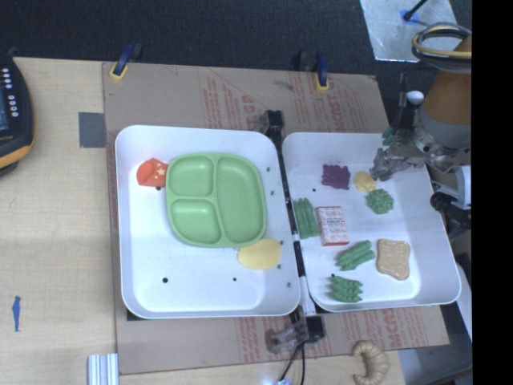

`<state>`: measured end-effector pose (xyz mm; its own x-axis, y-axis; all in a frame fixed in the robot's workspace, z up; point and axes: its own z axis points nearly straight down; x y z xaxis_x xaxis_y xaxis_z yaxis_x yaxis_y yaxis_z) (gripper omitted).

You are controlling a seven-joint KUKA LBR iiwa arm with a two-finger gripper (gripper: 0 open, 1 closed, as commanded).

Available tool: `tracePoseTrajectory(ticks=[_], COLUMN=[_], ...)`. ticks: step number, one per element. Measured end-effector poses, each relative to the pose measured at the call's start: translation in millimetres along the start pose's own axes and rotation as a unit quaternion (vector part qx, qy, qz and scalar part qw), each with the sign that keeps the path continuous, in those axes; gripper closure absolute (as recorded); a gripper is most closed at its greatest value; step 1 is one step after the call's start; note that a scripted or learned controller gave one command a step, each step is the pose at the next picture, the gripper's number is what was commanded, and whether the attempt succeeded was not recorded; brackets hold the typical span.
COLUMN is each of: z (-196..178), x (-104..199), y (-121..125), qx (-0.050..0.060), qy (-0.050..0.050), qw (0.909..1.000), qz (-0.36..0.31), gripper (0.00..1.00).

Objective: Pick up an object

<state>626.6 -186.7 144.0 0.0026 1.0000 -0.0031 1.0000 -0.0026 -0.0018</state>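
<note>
Hovering over right bin [433, 287] far edge, gripper [388, 165] sits just beside small yellow piece [365, 181]; whether touching, cannot tell; grip state unclear too. Same bin: purple piece [335, 176], green broccoli [380, 201], pink-white packet [332, 224], green pods [354, 254], tan bread slice [393, 259]. Left bin [144, 287]: green divided plate [216, 199], red piece [151, 172], yellow piece [260, 254].

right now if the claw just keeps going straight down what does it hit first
Most likely the small yellow piece in the right bin: the claw sits just up and right of it. Depth is unclear from this slanted view, so it might reach bare bin floor beside it instead.
</note>
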Motion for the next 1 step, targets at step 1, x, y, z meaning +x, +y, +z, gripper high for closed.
tracePoseTrajectory(ticks=[1], z=[2.5], x=[4.0], y=[1.0], qx=[0.001], qy=[0.001], qw=[1.0000], qz=[-0.003], gripper=[0.00])
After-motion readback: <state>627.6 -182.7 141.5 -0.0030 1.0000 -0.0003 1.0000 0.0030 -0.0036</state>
